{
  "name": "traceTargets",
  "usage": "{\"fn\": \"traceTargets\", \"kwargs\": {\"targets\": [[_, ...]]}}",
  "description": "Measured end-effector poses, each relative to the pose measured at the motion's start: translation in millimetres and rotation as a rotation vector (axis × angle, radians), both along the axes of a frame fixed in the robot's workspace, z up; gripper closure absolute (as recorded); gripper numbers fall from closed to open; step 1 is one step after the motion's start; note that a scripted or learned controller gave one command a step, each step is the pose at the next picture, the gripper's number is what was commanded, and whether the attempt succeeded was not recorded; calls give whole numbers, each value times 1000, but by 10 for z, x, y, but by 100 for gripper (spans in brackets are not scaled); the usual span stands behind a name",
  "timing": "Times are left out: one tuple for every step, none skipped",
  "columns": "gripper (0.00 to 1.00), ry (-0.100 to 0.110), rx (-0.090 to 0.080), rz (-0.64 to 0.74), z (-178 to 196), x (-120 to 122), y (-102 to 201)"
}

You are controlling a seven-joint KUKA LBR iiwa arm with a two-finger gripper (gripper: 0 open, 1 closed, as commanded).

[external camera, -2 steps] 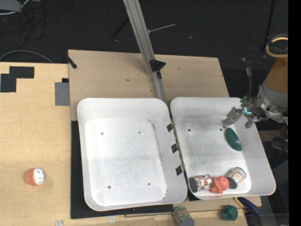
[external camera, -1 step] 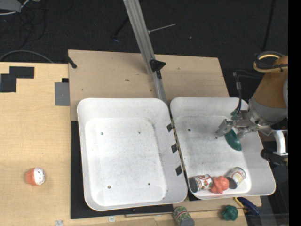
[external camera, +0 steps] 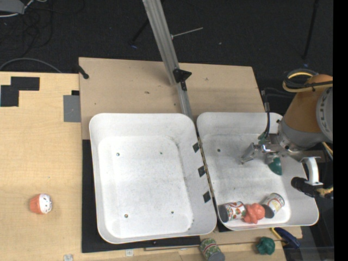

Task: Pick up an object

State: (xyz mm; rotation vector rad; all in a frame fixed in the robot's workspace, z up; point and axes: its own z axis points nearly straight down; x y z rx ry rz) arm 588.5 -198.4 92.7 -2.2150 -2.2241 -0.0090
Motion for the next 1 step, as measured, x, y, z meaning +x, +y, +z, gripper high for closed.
{"fn": "traceTargets", "kwargs": {"targets": [[100,2,1,-2,97,-6,-3]]}}
